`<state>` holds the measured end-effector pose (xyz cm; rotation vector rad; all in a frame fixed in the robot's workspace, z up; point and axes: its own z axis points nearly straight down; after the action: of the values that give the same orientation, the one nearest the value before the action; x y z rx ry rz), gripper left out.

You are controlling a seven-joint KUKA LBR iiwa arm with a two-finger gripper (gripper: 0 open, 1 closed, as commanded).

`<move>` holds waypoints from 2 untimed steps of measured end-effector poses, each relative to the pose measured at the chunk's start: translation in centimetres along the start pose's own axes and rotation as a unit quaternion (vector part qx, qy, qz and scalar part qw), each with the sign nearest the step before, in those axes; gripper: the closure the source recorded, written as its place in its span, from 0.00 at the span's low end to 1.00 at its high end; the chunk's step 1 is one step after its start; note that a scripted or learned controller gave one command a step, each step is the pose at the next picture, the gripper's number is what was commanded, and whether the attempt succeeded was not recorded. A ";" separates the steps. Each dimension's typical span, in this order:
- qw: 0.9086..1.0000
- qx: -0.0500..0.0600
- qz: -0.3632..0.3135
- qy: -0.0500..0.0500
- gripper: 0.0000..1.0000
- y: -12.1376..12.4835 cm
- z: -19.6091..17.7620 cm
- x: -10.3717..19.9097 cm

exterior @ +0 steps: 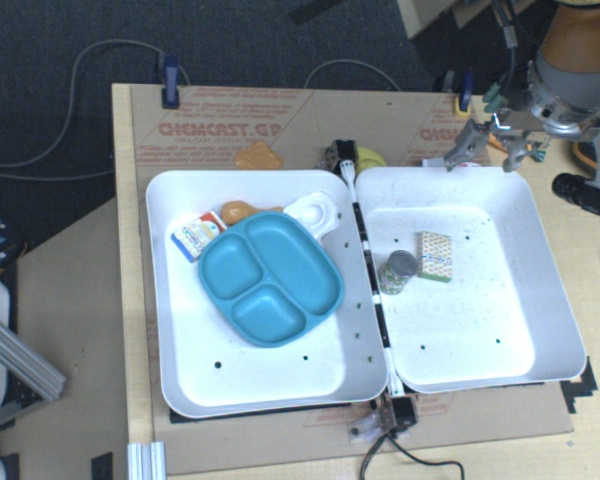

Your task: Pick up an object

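Claw (491, 148) fingers splay wide apart above the far rim of the right bin (540, 268), with nothing between them; one finger points down toward the bin's back left corner and the other toward the back edge further right. Inside that bin, near its left wall, lie the nearest things to pick: a small round jar with a grey lid (396, 271), lying close to the divider, and just beside it on the right a small flat packet with a checkered face and a green edge (435, 256). The two look to be touching or nearly so. Both sit well apart from the claw, toward the middle-left of the bin floor, which is otherwise speckled with small dark flecks.

Across the divider, the left bin (180, 348) holds a blue three-compartment plate (270, 278) lying tilted across its centre. Tucked against the plate's far edge are a small blue-and-white carton (196, 236), an orange-brown rounded item (238, 211), and a white cup-like piece (313, 213) near the bin's back right corner.

Both bins rest on a brown cardboard-covered worktop (140, 168). Behind the bins, on the board, sit an orange lump (257, 155) and a yellow-green object (369, 159) beside a black clip.

From the upper right the arm (576, 38) reaches in, its orange band above a grey wrist, the wrist angled down and leftward so the claw hangs over the bin's back edge.
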<state>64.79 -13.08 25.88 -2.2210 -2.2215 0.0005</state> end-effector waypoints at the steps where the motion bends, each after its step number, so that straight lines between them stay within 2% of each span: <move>1: 1.000 0.005 0.000 0.002 0.00 -5.1 13.9 4.1; 2: 1.000 -0.003 0.000 -0.001 0.00 -5.5 17.1 3.2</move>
<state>59.24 -9.85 8.76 -2.2251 -2.2249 -0.0046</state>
